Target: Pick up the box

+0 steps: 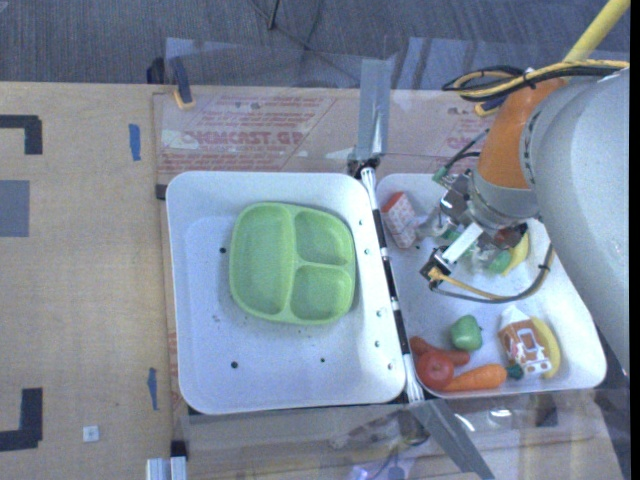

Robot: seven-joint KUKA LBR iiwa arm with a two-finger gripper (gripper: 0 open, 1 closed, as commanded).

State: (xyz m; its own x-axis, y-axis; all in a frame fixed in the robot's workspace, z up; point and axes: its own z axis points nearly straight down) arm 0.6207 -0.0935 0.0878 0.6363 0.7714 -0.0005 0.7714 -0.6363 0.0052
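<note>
A small red and white box (400,218) lies at the upper left of the right bin (585,368), close to the divider between the bins. My gripper (484,246) hangs over the bin's upper middle, a short way right of the box and apart from it. The wrist and arm cover the gripper from above. Nothing shows held under it.
A green divided plate (293,262) sits in the left bin (200,368). The right bin also holds a green pepper (464,332), a red vegetable (435,368), a carrot (481,376), an orange and white packet (519,345), a banana (547,344), and yellow and green pieces (508,259) beside the gripper.
</note>
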